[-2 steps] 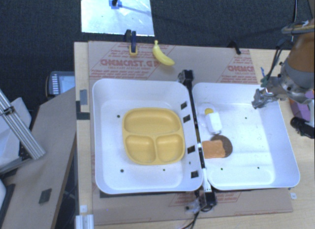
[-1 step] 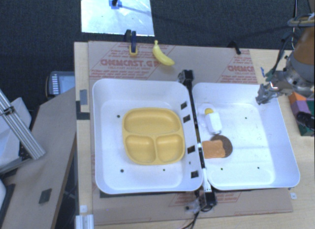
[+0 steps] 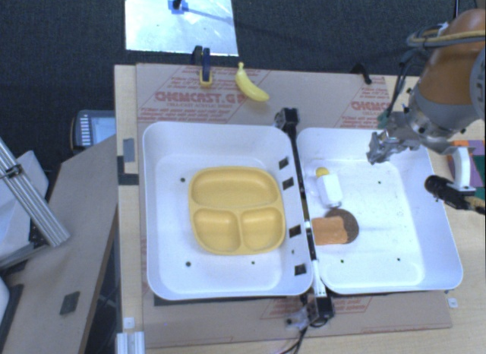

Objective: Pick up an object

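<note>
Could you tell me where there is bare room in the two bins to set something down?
Right bin: bare from the gripper to the near rim. Its divider side holds the white bottle and sponge. Left bin: the yellow tray leaves just margins.

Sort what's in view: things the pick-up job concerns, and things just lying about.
Job:
gripper, above the right bin
small white bottle
orange block
brown disc

Lying about:
yellow divided tray in the left bin
banana on the board behind
</note>
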You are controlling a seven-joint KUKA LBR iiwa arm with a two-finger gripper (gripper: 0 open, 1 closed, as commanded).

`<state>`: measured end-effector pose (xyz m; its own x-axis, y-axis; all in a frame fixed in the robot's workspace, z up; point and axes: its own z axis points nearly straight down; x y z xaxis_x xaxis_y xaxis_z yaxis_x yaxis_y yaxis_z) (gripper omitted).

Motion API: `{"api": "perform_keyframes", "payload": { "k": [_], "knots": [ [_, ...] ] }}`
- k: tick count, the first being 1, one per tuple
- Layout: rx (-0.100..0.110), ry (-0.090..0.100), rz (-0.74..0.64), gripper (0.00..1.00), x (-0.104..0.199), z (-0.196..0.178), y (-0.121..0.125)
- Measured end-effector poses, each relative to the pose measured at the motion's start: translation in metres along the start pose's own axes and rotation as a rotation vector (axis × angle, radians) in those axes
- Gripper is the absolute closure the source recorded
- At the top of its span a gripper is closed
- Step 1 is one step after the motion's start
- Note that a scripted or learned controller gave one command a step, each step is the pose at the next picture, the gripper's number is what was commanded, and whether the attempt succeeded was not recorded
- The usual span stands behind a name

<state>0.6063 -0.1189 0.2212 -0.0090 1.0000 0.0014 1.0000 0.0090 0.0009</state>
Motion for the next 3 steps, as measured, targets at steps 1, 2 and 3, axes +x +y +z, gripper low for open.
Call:
{"api": "perform_keyframes", "payload": {
  "k": [1,2,3],
  "knots": [
    [-0.001,0.0,0.0,1.0,0.051,-0.011,-0.004],
    [-0.001,0.001,-0.001,1.0,0.111,-0.014,-0.017],
    [0.0,0.001,0.0,1.0,0.16,-0.001,-0.022]
  ]
}}
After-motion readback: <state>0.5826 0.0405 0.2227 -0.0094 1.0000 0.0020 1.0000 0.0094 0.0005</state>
